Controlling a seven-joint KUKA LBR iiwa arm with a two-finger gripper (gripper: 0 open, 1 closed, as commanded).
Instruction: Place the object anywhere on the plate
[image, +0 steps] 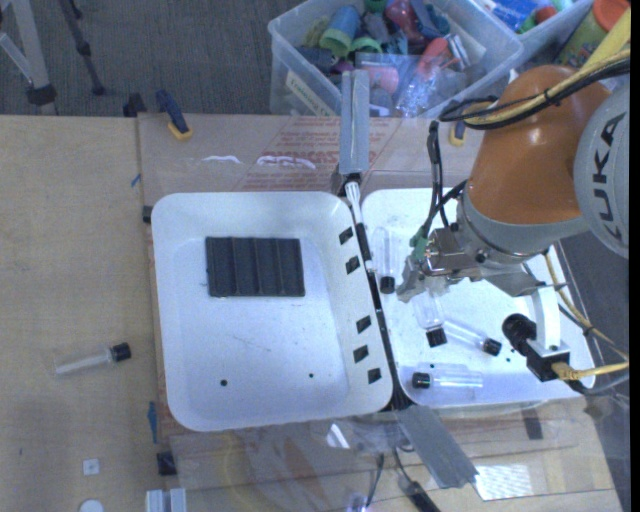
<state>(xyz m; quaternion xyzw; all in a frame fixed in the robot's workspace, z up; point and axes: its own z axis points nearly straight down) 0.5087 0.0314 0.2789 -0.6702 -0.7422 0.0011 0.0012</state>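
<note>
Plate (255, 266), dark and ribbed, lies at 11 o'clock in left bin (200, 395), bare. Clear vials (448, 380) lie in right bin (560, 380), likely pick stock. Hand (418, 283) hovers above them; grip state cannot tell.

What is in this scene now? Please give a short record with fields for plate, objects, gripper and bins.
plate: dark ribbed rectangular plate, lying flat in the left bin, nothing on it
objects: several clear vials with black caps lying in the right bin; one more vial on the bench, left of the bins
gripper: gripper over the right bin, near the divider
task state: no object on the plate yet
</note>
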